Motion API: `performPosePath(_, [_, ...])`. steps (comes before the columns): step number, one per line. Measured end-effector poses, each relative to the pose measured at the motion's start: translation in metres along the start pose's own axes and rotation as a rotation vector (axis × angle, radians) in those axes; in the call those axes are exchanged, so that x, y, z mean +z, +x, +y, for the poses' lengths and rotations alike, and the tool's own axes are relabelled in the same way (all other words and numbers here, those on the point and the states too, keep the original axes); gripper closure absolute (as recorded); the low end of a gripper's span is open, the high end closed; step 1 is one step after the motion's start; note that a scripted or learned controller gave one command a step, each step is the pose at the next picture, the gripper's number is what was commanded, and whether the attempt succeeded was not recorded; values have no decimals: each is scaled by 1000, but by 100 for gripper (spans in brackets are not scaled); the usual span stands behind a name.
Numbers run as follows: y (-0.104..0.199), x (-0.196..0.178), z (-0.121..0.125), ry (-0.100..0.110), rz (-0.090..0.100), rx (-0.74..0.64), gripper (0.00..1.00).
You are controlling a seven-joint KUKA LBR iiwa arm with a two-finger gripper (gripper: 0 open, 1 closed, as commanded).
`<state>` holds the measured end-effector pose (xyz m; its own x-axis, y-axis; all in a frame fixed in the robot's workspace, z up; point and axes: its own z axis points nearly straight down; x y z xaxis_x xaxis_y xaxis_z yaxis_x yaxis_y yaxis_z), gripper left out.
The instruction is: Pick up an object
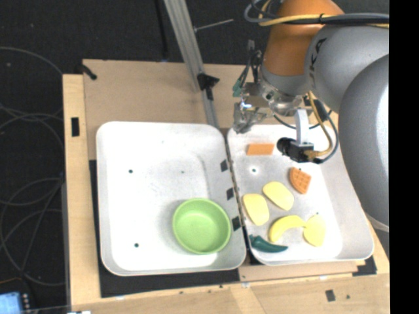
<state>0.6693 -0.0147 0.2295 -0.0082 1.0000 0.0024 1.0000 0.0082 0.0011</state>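
Tan worktop, two bins. Hand (247, 115) hovers at the right bin's (350, 241) far corner; can't tell its state. Orange block (260, 149) sits just beside it, so probably approach stage, needs lowering next.

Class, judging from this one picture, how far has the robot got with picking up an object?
Nothing looks picked yet. The gripper sits at the far rim of the right bin, with no object seen between its fingers. The orange block, waffle piece and banana lie in that bin. Descending, grasping and lifting remain.
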Motion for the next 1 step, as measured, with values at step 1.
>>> performPosePath(1, [52, -7, 4, -1, 0, 0, 100])
